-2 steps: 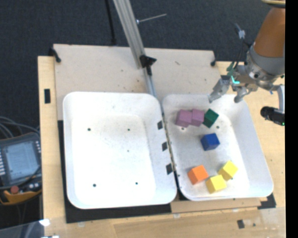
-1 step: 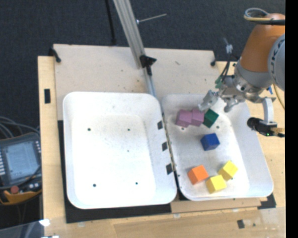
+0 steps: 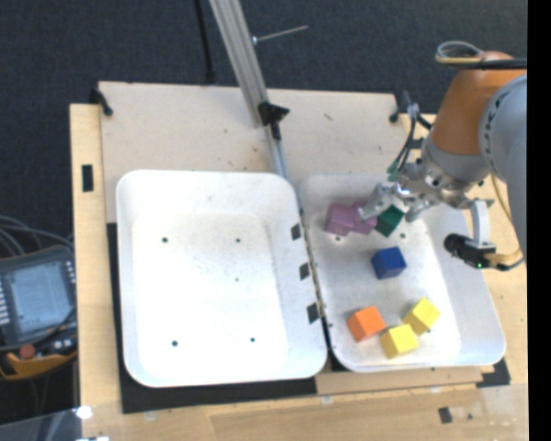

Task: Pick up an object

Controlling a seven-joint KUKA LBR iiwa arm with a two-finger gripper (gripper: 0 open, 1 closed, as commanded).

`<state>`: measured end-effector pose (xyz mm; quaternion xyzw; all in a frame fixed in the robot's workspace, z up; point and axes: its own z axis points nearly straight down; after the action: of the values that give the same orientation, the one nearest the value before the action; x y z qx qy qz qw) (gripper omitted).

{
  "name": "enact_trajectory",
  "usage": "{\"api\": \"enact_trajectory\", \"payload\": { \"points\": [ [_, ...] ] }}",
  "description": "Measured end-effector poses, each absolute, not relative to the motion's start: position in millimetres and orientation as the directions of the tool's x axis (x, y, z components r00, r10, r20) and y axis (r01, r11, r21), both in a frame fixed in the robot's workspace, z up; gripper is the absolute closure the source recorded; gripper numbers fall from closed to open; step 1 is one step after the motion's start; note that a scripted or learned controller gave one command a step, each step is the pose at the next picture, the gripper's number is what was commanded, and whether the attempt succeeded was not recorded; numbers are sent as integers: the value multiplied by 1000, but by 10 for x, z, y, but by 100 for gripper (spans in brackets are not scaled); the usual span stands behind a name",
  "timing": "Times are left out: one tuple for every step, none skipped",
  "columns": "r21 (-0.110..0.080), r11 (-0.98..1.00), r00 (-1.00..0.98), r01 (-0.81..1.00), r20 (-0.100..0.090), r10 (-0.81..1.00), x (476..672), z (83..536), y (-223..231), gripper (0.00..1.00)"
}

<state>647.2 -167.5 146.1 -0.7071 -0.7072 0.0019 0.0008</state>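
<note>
Camera view: grey KUKA arm with orange band point(image 3: 468, 108) enters upper right; two-finger gripper point(image 3: 390, 205) hangs low over the right white bin point(image 3: 459, 292), between purple block point(image 3: 342, 219) and green cube point(image 3: 388, 221). Finger state cannot be told. Judged step: descent; next, centring on one block.

Two bins are set side by side on the bench point(image 3: 367, 131): left bin point(image 3: 129, 200) at 9 o'clock, right bin point(image 3: 482, 333) at 3 o'clock, rims touching at centre. All blocks are held in the right bin. One block point(image 3: 342, 219) is placed at the bin's 11 o'clock, a second point(image 3: 388, 221) just beside it toward 3 o'clock, under the gripper point(image 3: 392, 202). A cube point(image 3: 388, 263) is found mid-bin. Three cubes are clustered at 6 o'clock: one point(image 3: 366, 322) at the cluster's 9 o'clock, one point(image 3: 399, 340) at its 6 o'clock, one point(image 3: 423, 315) at its 2 o'clock. A mast point(image 3: 243, 53) is mounted behind the bins at 12 o'clock. A teach pendant point(image 3: 28, 297) is located off the bench at 9 o'clock.
</note>
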Motion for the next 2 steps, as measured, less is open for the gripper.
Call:
{"api": "enact_trajectory", "payload": {
  "points": [
    [13, 0, 0, 1000, -5, 1000, 6511, 1364, -1691, 0],
    [12, -2, 2, 1000, -4, 1000, 6506, 1449, -1701, 100]
  ]
}}
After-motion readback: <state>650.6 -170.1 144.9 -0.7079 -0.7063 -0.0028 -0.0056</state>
